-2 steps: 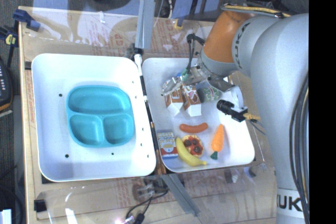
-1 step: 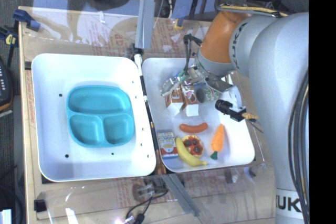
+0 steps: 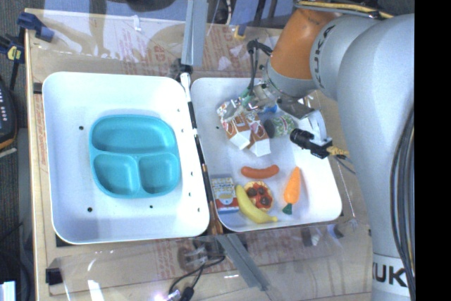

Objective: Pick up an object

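Observation:
My gripper is low over the back of the right bin, in among a cluster of items. Right beside it lie a brown and white carton, a crinkled silver wrapper and a green-patterned item. Nearer the front of the same bin are a sausage, an orange carrot, a yellow banana, a small round red-topped tart and a little blue and white box. The arm hides how the gripper meets the cluster.
The left bin holds a blue divided tray. A raised divider rim separates the two bins. The grey arm covers the right bin's right side.

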Robot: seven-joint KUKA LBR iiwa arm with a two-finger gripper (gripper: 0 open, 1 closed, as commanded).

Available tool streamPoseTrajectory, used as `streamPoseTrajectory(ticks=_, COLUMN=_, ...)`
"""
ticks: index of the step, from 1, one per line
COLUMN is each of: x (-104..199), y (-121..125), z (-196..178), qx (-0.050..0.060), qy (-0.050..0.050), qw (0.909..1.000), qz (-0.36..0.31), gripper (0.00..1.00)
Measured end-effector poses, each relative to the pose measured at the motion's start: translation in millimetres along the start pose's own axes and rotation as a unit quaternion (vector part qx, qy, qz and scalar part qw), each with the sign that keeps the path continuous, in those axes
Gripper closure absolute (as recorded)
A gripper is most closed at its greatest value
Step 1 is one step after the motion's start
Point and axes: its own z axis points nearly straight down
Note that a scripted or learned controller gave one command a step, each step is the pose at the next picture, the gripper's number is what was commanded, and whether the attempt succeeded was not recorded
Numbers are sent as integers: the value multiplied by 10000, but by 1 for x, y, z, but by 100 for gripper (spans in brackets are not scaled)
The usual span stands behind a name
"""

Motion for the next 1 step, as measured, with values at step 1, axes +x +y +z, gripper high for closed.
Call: streamPoseTrajectory(ticks=1, x=27, y=34, z=-84, qx=183, qy=99, qw=9963, qz=837, gripper=100)
